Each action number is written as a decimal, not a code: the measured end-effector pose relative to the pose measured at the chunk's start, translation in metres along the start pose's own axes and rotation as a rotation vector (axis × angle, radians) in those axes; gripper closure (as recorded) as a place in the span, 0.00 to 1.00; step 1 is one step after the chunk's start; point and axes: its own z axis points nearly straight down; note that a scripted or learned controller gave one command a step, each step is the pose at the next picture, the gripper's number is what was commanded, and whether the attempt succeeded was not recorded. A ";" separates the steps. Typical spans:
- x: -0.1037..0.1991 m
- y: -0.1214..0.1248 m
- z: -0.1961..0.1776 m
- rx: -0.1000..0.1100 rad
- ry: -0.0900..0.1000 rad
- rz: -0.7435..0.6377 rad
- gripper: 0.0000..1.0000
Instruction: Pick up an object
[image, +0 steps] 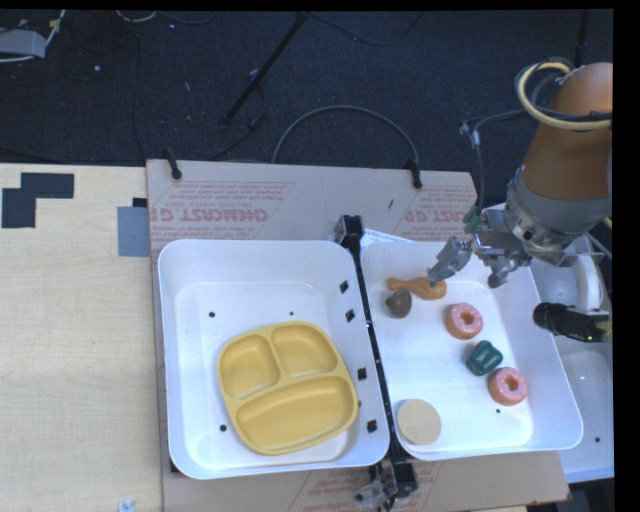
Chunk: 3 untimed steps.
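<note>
The brown cardboard sheet (300, 200) under the bins bears red print, upside down and too blurred to read reliably; the grey arm (560, 170) reaches in from the right; its two-finger gripper (470, 262) hangs spread and unloaded over the right white bin (545, 400), just above the orange spoon-shaped toy (418, 288).

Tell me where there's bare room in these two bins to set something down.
Left bin: bare floor above and left of the yellow tray. Right bin: a bare strip between the tan disc and the lower donut. Crowded near the upper donut, teal piece and orange spoon.
</note>
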 end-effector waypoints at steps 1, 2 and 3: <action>0.000 0.002 -0.006 -0.011 -0.001 -0.002 0.00; 0.000 -0.009 0.047 -0.006 -0.001 -0.001 0.00; 0.008 -0.004 0.108 -0.006 0.000 -0.001 0.00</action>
